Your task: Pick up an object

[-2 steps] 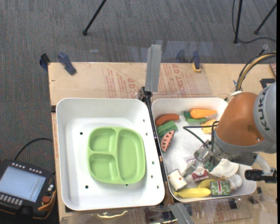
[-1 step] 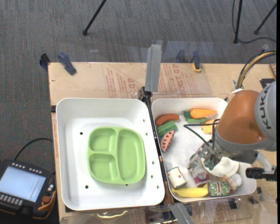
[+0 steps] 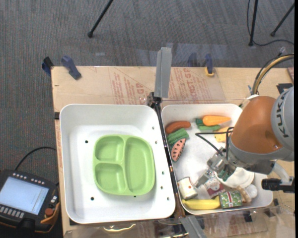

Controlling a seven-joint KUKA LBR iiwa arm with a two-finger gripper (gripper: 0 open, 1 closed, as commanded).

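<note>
Over the right bin (image 3: 241, 106), reaching in from the right edge with the orange band (image 3: 256, 125) bulging above the wrist and the grey body angling down and leftward toward the bin's lower half. Hanging low with the gripper (image 3: 212, 175) pointing down-left among the toys, just above the small red-and-white carton (image 3: 215, 187) and near the white-and-brown block (image 3: 186, 186); impossible telling how the pincer is set, or whether anything is caught in it. Lying along the bin's near wall: a yellow banana (image 3: 203, 204) beside a red-and-green package (image 3: 232, 199). Resting farther back, well apart from the tool: a watermelon slice (image 3: 178, 149), a red sausage (image 3: 177, 126) touching a green vegetable (image 3: 175, 135), and an orange carrot (image 3: 216, 119). Sitting in the left bin (image 3: 72, 133), a green divided plate (image 3: 124, 164).
</note>
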